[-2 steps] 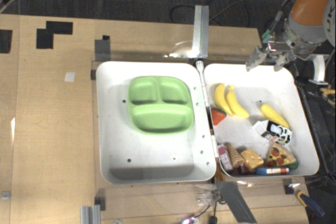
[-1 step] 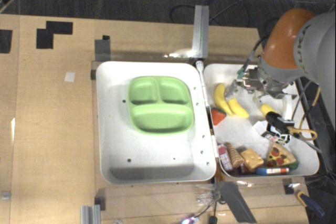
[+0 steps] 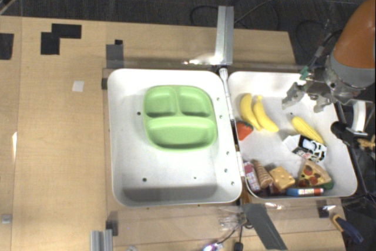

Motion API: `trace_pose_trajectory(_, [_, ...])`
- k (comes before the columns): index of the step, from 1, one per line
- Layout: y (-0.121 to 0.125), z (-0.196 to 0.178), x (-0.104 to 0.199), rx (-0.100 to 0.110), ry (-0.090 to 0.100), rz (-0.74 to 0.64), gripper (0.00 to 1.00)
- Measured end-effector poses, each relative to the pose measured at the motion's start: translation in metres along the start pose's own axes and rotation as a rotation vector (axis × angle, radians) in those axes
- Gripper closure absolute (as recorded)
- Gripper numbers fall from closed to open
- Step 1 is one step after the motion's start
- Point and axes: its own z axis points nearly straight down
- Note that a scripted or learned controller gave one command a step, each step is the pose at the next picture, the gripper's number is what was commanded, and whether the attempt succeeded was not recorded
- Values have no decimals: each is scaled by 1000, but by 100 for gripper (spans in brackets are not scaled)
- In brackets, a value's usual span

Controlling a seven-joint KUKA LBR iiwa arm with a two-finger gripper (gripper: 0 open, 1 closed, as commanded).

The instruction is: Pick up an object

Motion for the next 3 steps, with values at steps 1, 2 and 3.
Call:
trace_pose_trajectory(1, [13,115,23,-8,0,-44,0])
trace_pose_trajectory(2, [-24,114,-37,-6,8,-88,0])
trace_pose_trajectory(3, [48,117,12,-3,2,42,0])
